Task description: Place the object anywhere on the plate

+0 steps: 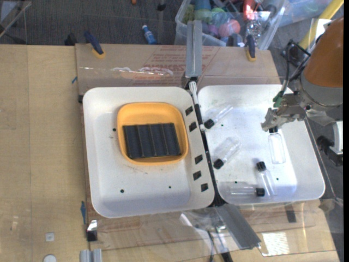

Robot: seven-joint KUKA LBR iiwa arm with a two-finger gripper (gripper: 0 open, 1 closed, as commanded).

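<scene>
A yellow-orange plate (126, 115) lies in the left bin (103, 173). A flat black ribbed block (151, 140) rests on it, inside the rim. My gripper (271, 124) hangs over the right bin (305, 190), near its far right side. It stands just above the top end of a clear vial (277, 148) that lies flat on the bin floor. I see nothing held in the gripper. It is far to the right of the plate.
Several more clear vials with black caps lie in the right bin: one near the divider (218, 115), one in the middle (228, 149), one at the front (245, 190). A clear tub of toys (234, 10) stands behind the bins.
</scene>
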